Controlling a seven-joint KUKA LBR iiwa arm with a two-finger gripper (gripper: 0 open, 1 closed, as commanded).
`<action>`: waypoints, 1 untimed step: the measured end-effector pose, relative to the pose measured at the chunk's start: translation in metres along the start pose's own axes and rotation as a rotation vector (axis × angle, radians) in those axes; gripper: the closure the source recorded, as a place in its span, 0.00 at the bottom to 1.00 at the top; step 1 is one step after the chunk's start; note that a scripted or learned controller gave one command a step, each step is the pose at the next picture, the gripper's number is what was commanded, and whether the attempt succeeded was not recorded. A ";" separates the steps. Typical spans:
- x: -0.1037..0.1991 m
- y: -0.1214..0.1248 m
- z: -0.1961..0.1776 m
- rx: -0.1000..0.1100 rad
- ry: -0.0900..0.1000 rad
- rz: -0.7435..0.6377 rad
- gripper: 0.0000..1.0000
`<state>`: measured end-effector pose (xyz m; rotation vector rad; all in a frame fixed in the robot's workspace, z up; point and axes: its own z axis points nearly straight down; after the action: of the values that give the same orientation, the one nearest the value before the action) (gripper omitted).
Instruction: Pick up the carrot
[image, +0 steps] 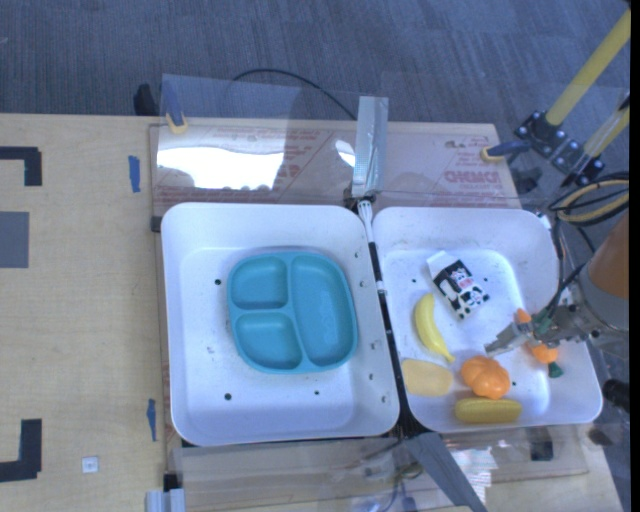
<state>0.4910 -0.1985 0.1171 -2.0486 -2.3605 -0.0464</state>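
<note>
The carrot (545, 352), small and orange with a green tip, lies near the right side of the right bin (573, 398). My gripper (515, 335) hangs low over that bin, just left of the carrot and close against it. Grey gripper parts and cables cover part of the carrot, so I cannot tell whether it is touched or held. The arm comes in from the right edge.
The right bin also holds a banana (431, 327), a pale yellow piece (427, 377), a round orange fruit (485, 377), a yellow corn-like piece (487, 409) and a black-and-white box (459, 286). In the left bin (190, 400) sits a teal divided plate (292, 310).
</note>
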 end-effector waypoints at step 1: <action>0.001 0.000 0.026 0.002 0.007 0.047 0.00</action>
<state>0.4910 -0.1967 0.0915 -2.0989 -2.3063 -0.0509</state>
